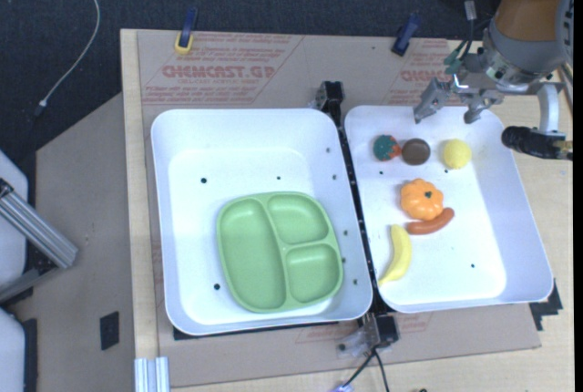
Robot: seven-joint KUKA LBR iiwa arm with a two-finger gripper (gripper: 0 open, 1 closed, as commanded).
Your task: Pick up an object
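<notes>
Pincer (449, 112) spread and holding nothing above the right bin's (510, 226) far edge, with yellow ball (456, 153), brown ball (416, 150), orange pumpkin (421, 197) and banana (397, 254) lying below.

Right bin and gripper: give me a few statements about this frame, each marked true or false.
1. The green divided tray lies in the left bin. True.
2. The gripper holds the banana. False: the banana lies in the right bin, and the open gripper hangs at that bin's far edge with nothing between its fingers.
3. The orange pumpkin touches the red sausage. True.
4. The yellow lemon sits in the tray. False: it lies in the right bin, beside the brown ball.
</notes>
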